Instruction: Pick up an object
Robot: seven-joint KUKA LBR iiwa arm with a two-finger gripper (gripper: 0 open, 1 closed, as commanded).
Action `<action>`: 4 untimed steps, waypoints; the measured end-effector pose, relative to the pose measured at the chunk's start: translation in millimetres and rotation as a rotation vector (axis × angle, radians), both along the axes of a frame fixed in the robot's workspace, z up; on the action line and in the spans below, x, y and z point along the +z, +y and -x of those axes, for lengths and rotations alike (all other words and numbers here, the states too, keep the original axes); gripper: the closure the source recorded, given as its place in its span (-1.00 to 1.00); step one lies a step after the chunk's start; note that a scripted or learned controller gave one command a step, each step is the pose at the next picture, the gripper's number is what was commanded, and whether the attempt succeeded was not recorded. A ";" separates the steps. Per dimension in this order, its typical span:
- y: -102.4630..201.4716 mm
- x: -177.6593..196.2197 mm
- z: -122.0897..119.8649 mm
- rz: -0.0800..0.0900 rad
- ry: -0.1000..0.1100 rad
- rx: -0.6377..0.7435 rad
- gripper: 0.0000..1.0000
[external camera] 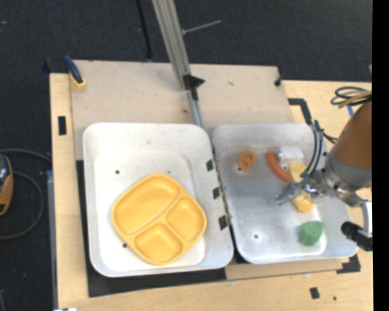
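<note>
My gripper [297, 192] reaches in from the right and hangs low over the right bin [259, 141], in its right half. A yellow object [304, 205] lies directly under and just right of the gripper tip; I cannot tell whether they touch. Another yellow piece [296, 170] and a small white item [290, 154] lie just behind the gripper. A red-orange sausage-shaped object [277, 164] sits to their left. An orange ring [247, 161] lies further left. A green lump [310, 232] rests near the bin's front right corner.
The left bin [104, 141] holds a yellow divided plate [158, 218]. A slanted aluminium post [175, 47] rises behind the bins. The arm's orange band [355, 141] overhangs the right bin's right rim. Cables lie at the far right [350, 96].
</note>
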State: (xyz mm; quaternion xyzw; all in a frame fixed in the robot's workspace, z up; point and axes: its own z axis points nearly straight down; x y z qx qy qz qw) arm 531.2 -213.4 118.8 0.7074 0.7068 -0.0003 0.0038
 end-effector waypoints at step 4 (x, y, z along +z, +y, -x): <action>54.8 135.6 -25.3 -0.006 0.001 0.008 1.00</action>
